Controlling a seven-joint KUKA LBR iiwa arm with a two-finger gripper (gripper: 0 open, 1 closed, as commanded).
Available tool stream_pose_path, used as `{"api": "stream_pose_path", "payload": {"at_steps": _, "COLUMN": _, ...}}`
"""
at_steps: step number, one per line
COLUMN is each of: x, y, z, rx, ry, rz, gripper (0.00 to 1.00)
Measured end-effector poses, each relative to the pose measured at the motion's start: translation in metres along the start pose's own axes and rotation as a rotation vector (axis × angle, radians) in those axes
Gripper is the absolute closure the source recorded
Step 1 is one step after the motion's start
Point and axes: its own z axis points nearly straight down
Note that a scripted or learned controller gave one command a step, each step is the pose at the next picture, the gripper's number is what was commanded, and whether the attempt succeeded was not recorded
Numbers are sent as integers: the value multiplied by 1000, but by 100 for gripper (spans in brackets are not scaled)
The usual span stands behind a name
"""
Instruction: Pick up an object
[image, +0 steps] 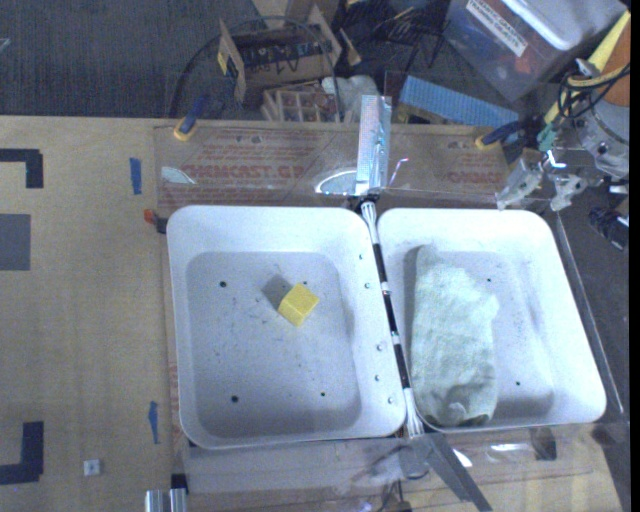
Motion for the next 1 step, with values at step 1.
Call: {"api": "stream_pose_path", "payload": {"at_steps": 1, "x": -9, "y": 16, "z": 36, "rx": 2, "ry": 0, "rz": 39, "gripper": 0}}
